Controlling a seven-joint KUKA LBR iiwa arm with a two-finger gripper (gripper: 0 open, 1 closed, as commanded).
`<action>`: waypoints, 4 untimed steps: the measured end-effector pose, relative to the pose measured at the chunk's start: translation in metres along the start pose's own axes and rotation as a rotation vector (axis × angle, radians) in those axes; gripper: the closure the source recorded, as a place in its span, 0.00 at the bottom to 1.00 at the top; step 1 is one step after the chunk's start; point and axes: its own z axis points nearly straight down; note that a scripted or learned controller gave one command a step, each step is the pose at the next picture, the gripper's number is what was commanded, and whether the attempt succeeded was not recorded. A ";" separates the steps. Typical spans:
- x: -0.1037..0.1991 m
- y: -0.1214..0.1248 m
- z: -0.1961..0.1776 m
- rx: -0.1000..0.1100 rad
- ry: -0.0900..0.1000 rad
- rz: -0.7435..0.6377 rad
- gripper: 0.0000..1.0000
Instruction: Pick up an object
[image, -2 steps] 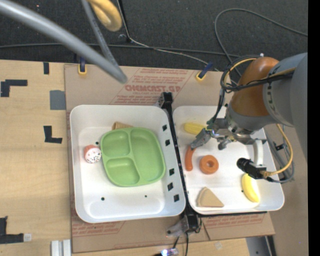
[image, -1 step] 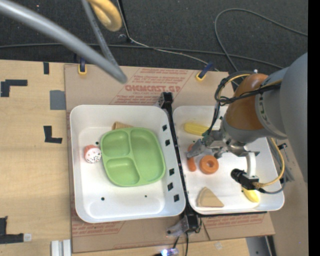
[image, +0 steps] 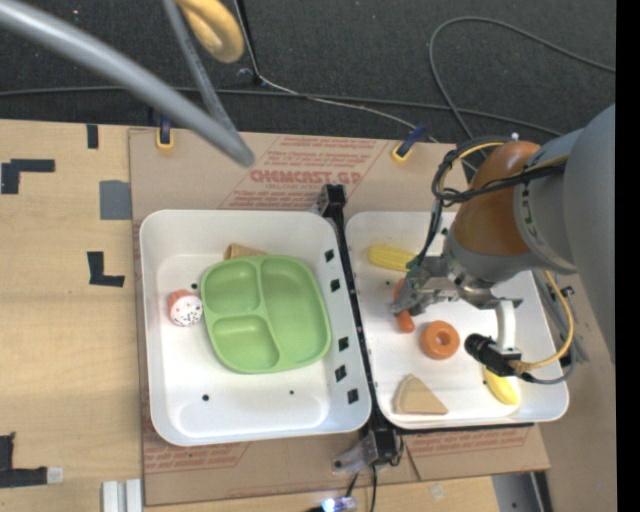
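Note:
My gripper (image: 415, 292) is low in the right bin (image: 385, 375), under the orange-banded wrist. Just below its tip lies a small red-orange piece (image: 405, 321), close to the fingers or touching them. An orange ring (image: 439, 340) lies to the right of that piece. A yellow corn cob (image: 391, 259) lies at the gripper's upper left, partly hidden by the wrist. A tan wedge (image: 417, 397) rests near the bin's front wall. A yellow banana (image: 502, 387) lies at the front right, beside a black and white part of the arm.
The left bin (image: 160, 300) holds a green divided plate (image: 266, 312), a white ball with red spots (image: 184, 310) to its left, and a tan piece (image: 243, 253) peeking from behind the plate. A black divider (image: 345, 300) separates the bins. Cables run above the bench.

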 end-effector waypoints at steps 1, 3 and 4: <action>-0.009 0.001 -0.048 -0.006 -0.002 0.002 1.00; -0.008 0.002 -0.147 -0.007 -0.002 0.001 1.00; 0.046 -0.002 -0.152 -0.003 0.000 -0.004 1.00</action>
